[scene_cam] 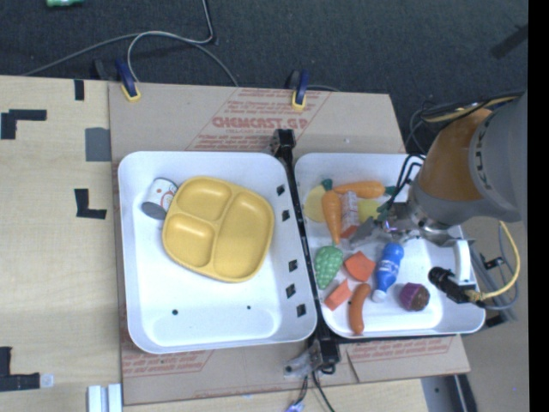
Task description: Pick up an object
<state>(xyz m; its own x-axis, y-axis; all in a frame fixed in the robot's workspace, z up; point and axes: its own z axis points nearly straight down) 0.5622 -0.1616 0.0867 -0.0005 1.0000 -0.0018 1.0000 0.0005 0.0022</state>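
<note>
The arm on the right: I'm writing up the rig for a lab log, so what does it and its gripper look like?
The arm is bulky and rounded, with a grey shell and a broad orange band above the wrist. The gripper is dark metal, slim and small beside the arm. Black cables loop beside the band, and a yellowish cable curves below the wrist to a black fitting.

The grey arm (506, 157) enters from the right, its orange band (448, 161) sitting just above the wrist; the wrist angles down and leftward over the right-hand bin; the gripper (371, 228) points left, low among the bin's contents; its dark fingers (367, 227) are too indistinct to judge.
</note>
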